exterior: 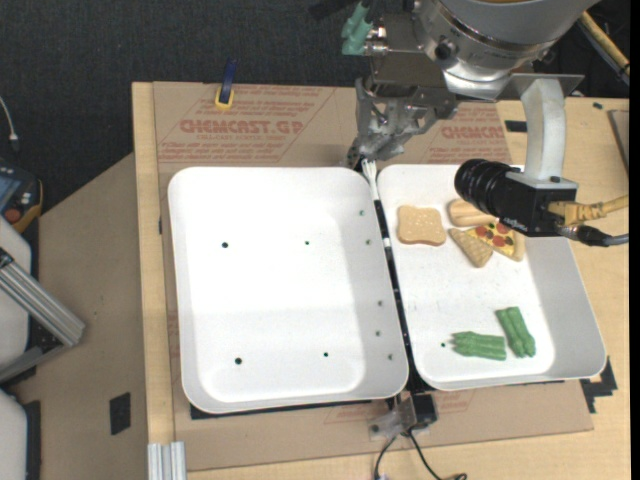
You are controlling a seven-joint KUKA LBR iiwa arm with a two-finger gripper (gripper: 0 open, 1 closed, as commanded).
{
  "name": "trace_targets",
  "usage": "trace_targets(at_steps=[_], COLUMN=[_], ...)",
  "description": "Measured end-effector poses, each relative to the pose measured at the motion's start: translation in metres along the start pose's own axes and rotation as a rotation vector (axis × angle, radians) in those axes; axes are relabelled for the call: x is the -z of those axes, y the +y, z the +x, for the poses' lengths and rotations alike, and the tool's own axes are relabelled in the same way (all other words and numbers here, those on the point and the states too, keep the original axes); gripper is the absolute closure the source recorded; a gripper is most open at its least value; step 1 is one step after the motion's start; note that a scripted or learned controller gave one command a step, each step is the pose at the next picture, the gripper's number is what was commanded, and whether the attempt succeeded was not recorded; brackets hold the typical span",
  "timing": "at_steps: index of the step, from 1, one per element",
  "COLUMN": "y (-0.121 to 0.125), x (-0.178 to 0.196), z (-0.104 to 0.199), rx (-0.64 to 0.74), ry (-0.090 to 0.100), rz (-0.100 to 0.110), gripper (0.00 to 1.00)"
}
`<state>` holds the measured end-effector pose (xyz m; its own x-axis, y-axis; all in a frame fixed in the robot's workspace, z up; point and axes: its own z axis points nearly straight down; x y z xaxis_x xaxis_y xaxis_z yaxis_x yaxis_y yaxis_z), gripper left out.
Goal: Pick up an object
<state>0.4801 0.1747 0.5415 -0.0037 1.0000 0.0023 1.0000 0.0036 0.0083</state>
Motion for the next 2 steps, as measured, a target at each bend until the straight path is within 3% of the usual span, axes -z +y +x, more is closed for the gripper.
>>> trace_targets(at_steps=[1, 2], y=[0.001, 0.003], x=[0.010, -0.067], z=[0.001, 0.053], rx=[0.001, 0.002], ry=[0.001, -0.006], rz=[-0.003, 0.019], gripper=[1.00, 1.00])
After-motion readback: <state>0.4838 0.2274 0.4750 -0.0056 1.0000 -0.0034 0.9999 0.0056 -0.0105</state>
